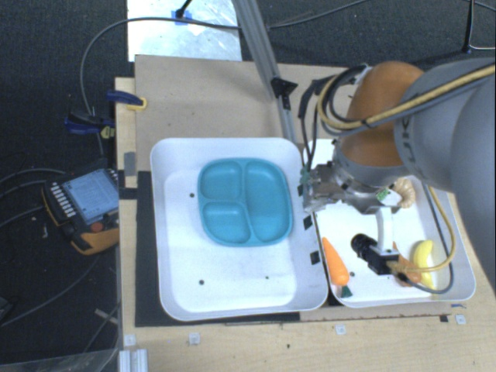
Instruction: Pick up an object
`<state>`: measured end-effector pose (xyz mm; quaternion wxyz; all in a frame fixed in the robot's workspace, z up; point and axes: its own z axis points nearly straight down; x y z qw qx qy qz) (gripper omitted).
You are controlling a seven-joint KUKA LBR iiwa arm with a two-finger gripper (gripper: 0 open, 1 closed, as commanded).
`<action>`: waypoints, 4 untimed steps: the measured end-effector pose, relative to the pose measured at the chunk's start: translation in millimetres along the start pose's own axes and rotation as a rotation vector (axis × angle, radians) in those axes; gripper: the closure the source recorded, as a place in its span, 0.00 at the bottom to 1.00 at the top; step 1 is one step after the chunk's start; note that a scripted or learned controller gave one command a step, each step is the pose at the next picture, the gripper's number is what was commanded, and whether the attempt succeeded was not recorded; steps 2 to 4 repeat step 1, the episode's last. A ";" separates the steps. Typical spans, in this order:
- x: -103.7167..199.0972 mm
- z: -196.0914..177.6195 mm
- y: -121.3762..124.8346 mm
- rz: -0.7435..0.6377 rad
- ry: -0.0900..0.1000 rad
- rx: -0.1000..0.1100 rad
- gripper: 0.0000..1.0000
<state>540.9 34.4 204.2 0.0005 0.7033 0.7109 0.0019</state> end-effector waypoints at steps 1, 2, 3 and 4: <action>55.8 3.8 11.9 -0.001 0.001 0.001 1.00; 55.8 3.8 11.9 -0.001 0.001 0.001 1.00; 55.8 3.8 11.9 -0.001 0.001 0.001 1.00; 55.8 3.8 11.9 -0.001 0.001 0.001 1.00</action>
